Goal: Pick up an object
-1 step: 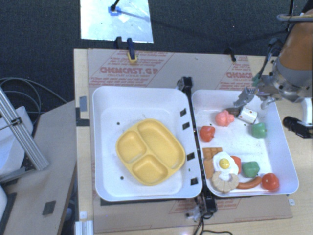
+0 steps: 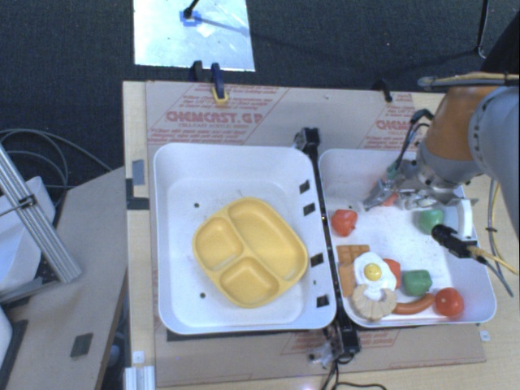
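Bench [image 2: 244, 104] is covered by a sheet printed with red "CHEMCAST GP" lettering and sits on dark carpet; a clamp [image 2: 218, 84] grips its far edge. Beyond it, a shiny square plate [image 2: 193, 21] lies on the carpet. Left of the bench: a tan side table [image 2: 81, 283], loose cables [image 2: 41, 149] and a metal rail [image 2: 32, 218]. Two white bins side by side, joined by a black divider. Left bin [image 2: 179, 169] holds a yellow three-compartment tray [image 2: 249, 252], set at a slant. Right bin [image 2: 479, 299] holds toy food: a red piece [image 2: 344, 221] near the divider; at the near edge a waffle [image 2: 351, 255], a fried egg [image 2: 373, 271] on it, a cookie [image 2: 374, 302] just below, a sausage [image 2: 414, 305], a green piece [image 2: 417, 281] and a tomato [image 2: 448, 301]; a second green piece [image 2: 431, 217] lies just beside the wrist. Arm [image 2: 479, 128] enters from the right, orange band above the wrist. Gripper [image 2: 382, 195] is low over the far part of the right bin, pointing left. Cannot tell its state at this angle. Nothing seen in its grasp; all objects rest on the bin floor.
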Robot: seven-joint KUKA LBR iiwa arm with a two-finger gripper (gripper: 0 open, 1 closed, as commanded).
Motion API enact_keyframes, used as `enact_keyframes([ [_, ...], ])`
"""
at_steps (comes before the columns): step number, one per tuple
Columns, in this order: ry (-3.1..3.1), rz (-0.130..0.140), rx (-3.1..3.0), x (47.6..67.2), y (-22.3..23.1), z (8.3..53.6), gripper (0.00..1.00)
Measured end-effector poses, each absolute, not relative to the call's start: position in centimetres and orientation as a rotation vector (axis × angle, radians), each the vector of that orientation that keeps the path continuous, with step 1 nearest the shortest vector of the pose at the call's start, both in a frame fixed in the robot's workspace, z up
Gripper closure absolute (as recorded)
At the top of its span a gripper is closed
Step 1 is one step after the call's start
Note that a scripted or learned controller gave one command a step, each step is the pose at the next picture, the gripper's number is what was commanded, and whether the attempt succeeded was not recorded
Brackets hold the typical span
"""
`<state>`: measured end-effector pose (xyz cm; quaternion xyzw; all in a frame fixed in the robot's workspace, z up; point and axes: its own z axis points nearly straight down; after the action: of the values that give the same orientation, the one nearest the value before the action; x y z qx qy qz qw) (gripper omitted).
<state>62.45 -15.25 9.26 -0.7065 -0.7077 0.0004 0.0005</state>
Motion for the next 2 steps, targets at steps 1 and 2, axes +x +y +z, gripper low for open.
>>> enact_keyframes([
  [1, -2.24, -0.014, -2.222, 67.3, -14.5, 22.0, 0.0],
  [2, -2.243, -0.018, -2.216, 67.0, -7.3, 35.6, 0.0],
])
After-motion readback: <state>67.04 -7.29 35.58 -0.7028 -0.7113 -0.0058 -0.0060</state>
